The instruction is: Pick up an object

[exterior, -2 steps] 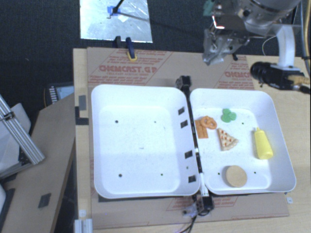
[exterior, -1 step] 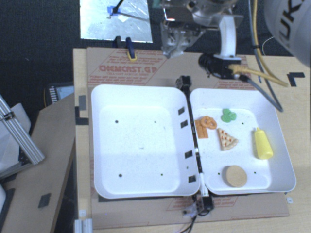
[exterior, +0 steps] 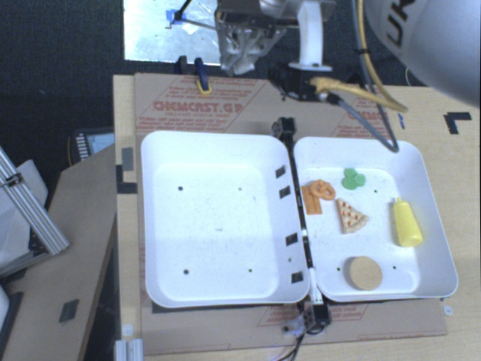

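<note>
The right bin [exterior: 432,201] holds a yellow mustard bottle [exterior: 406,222], a pizza slice [exterior: 350,216], a brown pretzel [exterior: 323,189], an orange strip [exterior: 311,200], a green broccoli-like piece [exterior: 352,178] and a tan round disc [exterior: 364,273]. My gripper [exterior: 242,59] hangs high at the top of the camera view, above the cardboard behind the left bin, far from all these objects. Nothing shows between its fingers.
The left bin [exterior: 158,224] sits beside the right one, joined by a black hinge strip [exterior: 294,209]. Cardboard [exterior: 203,104] lies under both bins. Cables [exterior: 368,96] trail over the back of the right bin. An aluminium rail [exterior: 30,209] stands at the left.
</note>
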`<state>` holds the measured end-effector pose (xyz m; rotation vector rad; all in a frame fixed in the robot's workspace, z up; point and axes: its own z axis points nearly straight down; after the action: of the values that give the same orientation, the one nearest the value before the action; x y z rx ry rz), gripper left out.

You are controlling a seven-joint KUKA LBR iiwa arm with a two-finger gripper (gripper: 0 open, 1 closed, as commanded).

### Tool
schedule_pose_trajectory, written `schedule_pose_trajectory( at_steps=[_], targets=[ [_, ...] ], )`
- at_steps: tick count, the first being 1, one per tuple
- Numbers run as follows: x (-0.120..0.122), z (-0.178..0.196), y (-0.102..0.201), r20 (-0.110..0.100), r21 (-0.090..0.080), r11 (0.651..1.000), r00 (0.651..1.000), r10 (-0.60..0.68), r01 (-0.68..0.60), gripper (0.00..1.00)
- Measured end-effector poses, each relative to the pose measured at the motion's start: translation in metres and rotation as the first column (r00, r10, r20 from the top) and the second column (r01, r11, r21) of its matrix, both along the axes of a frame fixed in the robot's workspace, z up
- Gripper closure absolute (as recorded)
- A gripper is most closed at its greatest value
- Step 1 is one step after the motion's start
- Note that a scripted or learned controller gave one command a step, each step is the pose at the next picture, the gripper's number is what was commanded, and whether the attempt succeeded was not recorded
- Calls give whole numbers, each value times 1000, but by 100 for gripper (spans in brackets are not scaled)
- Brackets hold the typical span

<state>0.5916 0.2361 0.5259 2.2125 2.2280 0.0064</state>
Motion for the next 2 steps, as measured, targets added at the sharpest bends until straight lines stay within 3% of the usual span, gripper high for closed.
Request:
schedule_pose_trajectory(
  at_steps=[1, 2],
  targets=[
    [80, 10, -3, 4, -1, 1000, 1000, -8, 8, 100],
    [2, 10, -44, -5, -1, 1000, 1000, -8, 8, 100]
  ],
)
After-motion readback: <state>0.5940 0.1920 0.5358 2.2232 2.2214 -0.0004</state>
